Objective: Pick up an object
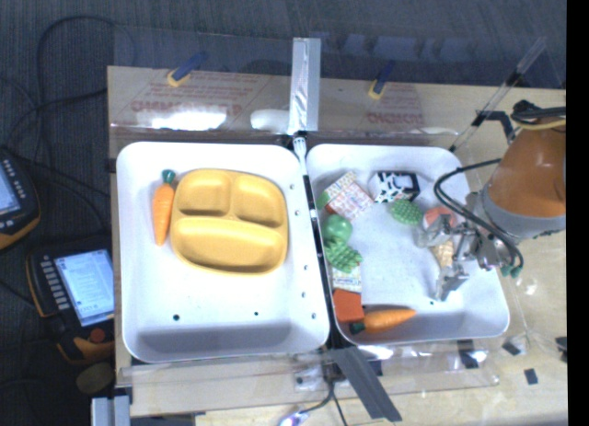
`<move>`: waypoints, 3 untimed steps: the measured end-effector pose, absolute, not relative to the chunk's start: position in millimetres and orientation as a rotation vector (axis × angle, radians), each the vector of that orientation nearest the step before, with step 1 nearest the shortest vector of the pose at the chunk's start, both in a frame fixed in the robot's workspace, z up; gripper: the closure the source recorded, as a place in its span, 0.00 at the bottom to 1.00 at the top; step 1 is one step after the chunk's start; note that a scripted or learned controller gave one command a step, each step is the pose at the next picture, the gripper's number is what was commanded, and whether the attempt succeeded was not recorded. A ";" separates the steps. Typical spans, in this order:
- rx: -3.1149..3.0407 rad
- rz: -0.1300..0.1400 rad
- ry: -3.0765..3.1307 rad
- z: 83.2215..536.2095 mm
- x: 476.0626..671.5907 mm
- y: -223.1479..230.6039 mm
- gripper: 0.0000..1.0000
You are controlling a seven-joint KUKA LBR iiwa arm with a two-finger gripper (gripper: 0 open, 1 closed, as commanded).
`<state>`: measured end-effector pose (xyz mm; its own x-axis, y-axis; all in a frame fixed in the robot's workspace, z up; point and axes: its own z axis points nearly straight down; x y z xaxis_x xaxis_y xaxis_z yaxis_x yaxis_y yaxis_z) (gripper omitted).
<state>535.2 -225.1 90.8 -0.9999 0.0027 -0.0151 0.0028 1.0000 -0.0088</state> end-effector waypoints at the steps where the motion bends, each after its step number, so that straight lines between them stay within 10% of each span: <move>1: 0.000 -0.009 3.129 90.1 572.0 -202.7 0.00; 3: -0.638 0.011 3.095 88.7 637.2 -223.6 0.00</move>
